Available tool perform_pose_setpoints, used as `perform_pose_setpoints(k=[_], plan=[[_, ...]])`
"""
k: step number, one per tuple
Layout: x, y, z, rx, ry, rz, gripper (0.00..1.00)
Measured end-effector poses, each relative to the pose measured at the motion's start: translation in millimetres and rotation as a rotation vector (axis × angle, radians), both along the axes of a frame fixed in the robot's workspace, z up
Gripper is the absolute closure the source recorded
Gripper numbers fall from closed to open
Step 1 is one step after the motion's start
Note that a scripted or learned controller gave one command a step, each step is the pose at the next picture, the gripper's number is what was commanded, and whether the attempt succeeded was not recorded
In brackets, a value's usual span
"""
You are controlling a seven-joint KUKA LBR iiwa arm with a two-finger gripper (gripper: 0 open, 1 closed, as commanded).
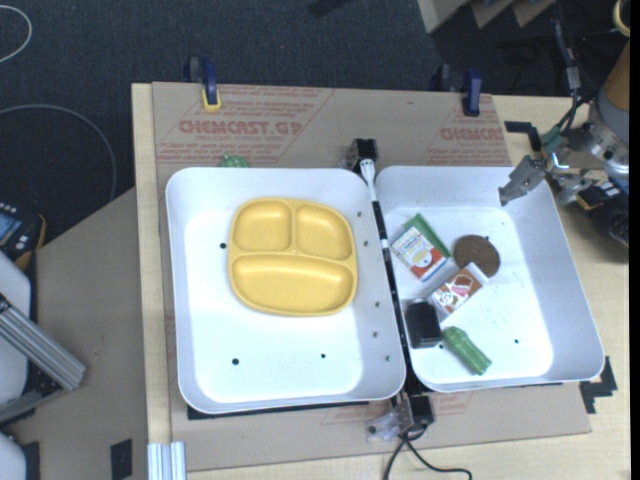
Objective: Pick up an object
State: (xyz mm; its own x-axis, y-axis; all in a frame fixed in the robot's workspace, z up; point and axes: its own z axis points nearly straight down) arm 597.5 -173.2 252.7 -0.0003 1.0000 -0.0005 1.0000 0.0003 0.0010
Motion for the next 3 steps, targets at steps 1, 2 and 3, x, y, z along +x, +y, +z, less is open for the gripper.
perform_pose_setpoints(k=[1,2,3], plan=[[0.7,0.0,10.9,-0.001,-0.003,0.001,1.00],[-54.6,93.8,-73.3,0.007,0.014,0.007,1.00],[-105.4,161.0,88.8,0.004,-0.016,0.010,1.00]])
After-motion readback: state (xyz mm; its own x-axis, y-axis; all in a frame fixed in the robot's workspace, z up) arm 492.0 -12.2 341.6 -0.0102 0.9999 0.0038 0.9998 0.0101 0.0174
